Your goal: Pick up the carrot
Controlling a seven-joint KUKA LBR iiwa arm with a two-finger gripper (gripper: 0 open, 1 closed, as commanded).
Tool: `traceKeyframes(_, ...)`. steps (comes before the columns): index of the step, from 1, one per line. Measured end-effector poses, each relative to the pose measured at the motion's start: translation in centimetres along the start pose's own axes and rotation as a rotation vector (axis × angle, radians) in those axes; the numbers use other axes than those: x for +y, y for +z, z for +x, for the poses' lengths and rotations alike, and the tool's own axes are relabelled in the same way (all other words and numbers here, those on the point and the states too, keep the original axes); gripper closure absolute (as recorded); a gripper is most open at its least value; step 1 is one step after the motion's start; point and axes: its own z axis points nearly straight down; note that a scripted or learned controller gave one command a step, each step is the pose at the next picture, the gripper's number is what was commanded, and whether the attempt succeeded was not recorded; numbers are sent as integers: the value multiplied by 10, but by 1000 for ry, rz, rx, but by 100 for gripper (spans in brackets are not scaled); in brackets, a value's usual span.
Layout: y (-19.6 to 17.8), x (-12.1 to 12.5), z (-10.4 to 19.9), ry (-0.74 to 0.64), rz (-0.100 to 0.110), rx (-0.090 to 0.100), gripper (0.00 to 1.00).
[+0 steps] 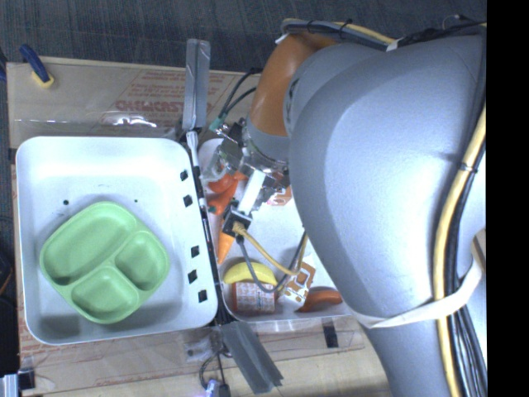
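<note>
The carrot (pixel 224 243) is orange and lies along the left wall of the right bin (pixel 273 321), its thin end pointing to the front. Its upper part (pixel 221 192) sits right under my gripper (pixel 220 170), which hangs low over the back left corner of that bin. Robot hardware crosses the carrot's middle and hides it. The view is too cluttered to tell whether the gripper touches the carrot.
A green divided plate (pixel 103 261) lies in the left bin (pixel 50 164). In the right bin's front are a yellow fruit (pixel 246 270), a brown labelled can (pixel 250 298) and a reddish-orange item (pixel 319 299). The arm's grey body covers most of the right bin.
</note>
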Motion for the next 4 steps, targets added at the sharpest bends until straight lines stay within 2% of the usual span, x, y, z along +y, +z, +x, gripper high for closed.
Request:
traceKeyframes(1, 1, -43, 9, 322, 3, -3, 0)
traceKeyframes(2, 57, -67, 21, 349, -23, -5, 0)
traceKeyframes(3, -16, 55, -52, 251, -1, 1, 0)
traceKeyframes(4, 1, 6, -11, 215, 1, -1, 0)
